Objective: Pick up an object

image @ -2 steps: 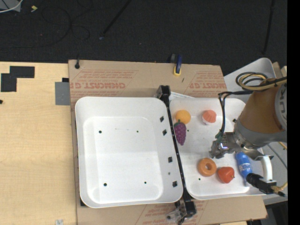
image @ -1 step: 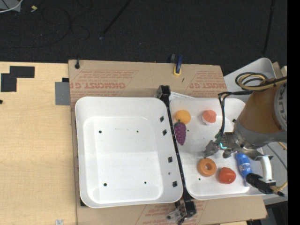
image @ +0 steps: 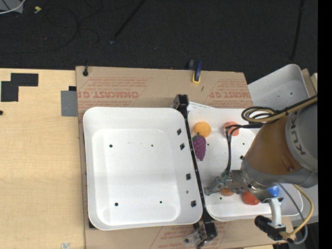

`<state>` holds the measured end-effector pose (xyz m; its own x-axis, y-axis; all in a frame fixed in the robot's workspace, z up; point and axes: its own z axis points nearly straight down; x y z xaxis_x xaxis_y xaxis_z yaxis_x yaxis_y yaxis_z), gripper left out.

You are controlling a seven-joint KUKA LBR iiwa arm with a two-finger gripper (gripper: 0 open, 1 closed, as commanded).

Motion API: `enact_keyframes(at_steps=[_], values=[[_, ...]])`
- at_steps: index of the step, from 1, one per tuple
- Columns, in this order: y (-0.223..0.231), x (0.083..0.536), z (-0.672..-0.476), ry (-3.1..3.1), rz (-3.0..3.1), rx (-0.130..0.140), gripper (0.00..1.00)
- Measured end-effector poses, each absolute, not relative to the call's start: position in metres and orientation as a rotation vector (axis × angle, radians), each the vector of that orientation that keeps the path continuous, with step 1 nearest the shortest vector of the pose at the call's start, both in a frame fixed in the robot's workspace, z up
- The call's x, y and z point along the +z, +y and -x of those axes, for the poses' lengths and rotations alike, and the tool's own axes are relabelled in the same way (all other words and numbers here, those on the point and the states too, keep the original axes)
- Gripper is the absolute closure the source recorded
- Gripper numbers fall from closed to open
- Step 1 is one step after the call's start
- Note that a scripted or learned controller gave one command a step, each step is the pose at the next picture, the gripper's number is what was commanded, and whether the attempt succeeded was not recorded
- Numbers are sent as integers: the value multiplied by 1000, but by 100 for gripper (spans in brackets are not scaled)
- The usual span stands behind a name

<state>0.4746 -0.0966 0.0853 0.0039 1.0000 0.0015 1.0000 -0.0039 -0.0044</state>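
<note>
two small fruits, orange ball (image: 202,128) and purple grape cluster (image: 199,147), touching.

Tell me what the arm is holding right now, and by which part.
It cannot be told. The tool is down in the right bin, next to a small orange object, but the arm hides whether anything is gripped.

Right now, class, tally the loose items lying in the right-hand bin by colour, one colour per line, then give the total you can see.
Orange: 2, the orange ball and a partly hidden orange item
Purple: 1, the purple grape bunch
Red: 1, the red item by the arm
Total: 4 visible; the arm may hide more.
</note>
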Motion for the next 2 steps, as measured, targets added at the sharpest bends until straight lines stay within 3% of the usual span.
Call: enact_keyframes(at_steps=[1, 2], values=[[-99, 97, -476, -2206, 2230, 4, 100], [-17, 192, -522, -2235, 2212, -14, 100]])
